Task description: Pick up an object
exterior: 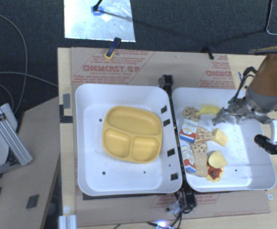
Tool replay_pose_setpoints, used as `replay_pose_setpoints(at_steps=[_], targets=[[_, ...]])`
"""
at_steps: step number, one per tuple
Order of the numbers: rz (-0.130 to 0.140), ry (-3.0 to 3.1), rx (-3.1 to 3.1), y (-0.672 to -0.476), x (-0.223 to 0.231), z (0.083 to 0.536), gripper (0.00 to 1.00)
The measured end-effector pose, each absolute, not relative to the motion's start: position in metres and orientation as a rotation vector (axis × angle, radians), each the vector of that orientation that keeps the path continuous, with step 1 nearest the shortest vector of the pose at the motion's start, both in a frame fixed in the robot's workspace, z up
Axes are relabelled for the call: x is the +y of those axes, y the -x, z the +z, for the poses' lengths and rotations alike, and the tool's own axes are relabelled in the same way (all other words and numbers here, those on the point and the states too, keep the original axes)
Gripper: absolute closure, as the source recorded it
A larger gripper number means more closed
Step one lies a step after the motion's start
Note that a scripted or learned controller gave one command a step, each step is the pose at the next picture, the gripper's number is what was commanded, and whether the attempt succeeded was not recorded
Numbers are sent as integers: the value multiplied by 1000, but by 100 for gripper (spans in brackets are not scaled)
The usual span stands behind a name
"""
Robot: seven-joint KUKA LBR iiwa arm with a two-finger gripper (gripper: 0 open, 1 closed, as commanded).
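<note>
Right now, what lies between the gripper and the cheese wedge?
In the camera view, bare white bin floor separates the gripper from the cheese wedge; nothing sits between.

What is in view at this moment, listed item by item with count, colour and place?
bins: 2, white, side by side on the bench
divided tray: 1, yellow, middle of the left bin
small food pieces: a cluster, yellow, tan and red-white-blue, left part of the right bin; exact count unclear
shiny sheet: 1, silver, on the dark floor above the bench
arm: 1, grey with an orange band, over the right bin's upper right
gripper: 1, dark metal, just above the upper yellow piece, nothing seen between its fingers
</note>
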State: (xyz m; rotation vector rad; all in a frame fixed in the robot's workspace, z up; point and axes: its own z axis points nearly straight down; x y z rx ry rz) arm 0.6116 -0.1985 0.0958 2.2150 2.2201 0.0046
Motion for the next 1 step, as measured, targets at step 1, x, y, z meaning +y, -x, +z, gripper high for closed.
replay_pose_setpoints(at_steps=[1], targets=[[4, -2207, 2231, -672, -149, 86, 0]])
